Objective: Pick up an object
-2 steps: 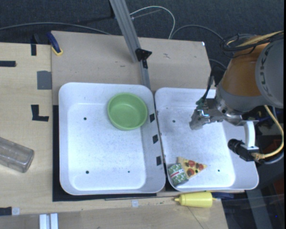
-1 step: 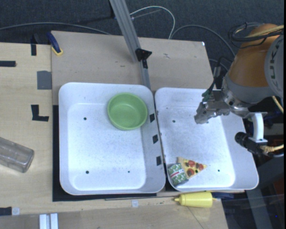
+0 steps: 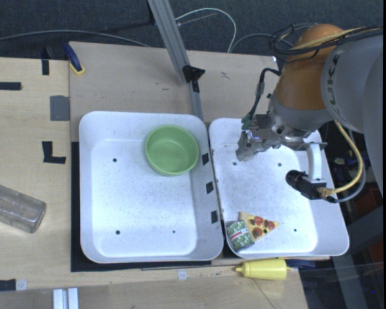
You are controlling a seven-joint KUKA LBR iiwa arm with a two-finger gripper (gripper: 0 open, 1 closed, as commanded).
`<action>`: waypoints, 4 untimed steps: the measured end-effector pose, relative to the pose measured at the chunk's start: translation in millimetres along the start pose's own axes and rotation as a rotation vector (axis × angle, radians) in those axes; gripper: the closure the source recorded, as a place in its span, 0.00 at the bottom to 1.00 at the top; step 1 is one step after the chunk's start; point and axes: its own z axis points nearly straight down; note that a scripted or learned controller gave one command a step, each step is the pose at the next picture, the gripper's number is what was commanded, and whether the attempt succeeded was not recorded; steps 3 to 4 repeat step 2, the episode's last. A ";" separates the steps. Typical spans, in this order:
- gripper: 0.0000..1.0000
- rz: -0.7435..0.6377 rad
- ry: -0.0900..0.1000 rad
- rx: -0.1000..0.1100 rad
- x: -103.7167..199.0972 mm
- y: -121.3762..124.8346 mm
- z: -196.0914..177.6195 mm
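A green bowl (image 3: 172, 149) sits upright in the left bin (image 3: 103, 192), near its back right corner. In the right bin (image 3: 321, 237), at the front left, lie a toy pizza slice (image 3: 260, 224) and a small green packet (image 3: 239, 234), touching each other. My gripper (image 3: 244, 150) hangs over the back left part of the right bin, well behind the pizza slice and to the right of the bowl. Nothing shows between its fingers.
A yellow mustard bottle (image 3: 265, 270) lies on the bench just in front of the right bin. A clear plastic container (image 3: 13, 206) lies at the far left. A grey pole (image 3: 174, 37) slants in from the back. Cables trail behind the bins.
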 end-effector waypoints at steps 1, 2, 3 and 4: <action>1.00 0.001 0.000 0.000 44.4 8.4 -1.9; 1.00 0.000 0.001 -0.001 95.0 18.6 -6.8; 1.00 0.000 0.001 -0.001 95.0 18.6 -6.8; 1.00 0.000 0.001 -0.001 95.0 18.6 -6.8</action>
